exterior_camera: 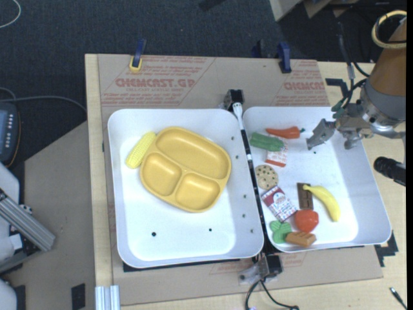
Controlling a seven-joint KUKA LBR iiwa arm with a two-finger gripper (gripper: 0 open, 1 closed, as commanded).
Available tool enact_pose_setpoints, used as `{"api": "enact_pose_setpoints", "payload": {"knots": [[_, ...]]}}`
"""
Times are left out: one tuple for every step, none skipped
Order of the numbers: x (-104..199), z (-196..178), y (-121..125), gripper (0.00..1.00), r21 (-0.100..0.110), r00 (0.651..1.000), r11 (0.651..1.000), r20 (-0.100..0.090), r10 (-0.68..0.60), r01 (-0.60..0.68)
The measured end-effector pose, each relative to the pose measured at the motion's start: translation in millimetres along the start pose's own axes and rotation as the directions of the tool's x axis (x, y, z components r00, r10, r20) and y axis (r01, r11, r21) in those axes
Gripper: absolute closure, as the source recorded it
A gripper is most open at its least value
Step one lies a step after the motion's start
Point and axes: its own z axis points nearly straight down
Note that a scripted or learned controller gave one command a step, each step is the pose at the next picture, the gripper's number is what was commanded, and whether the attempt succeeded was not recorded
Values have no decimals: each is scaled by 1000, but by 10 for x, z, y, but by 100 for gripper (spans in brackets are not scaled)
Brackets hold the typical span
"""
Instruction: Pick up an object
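Note:
The right bin (348,173) holds the small toy foods. An orange-red pepper (284,132) and a green piece (266,141) lie at its far left. A cookie (265,175), a red-and-white packet (279,203), a brown bar (304,196), a banana (324,201), a tomato (306,220) and a hot dog (300,239) lie along its left and near side. My gripper (334,137) hangs over the far right part of this bin, to the right of the pepper. It is open with nothing between its fingers.
The left bin (129,225) bears a yellow divided tray (184,168) with a corn cob (141,149) beside it. A black rail (248,173) separates the two bins. Blue clamps (282,57) sit on the cardboard at the back.

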Motion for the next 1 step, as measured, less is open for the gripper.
{"api": "enact_pose_setpoints", "payload": {"knots": [[2,-83,28,0,-15,1000,1000,3,-3,3]]}}
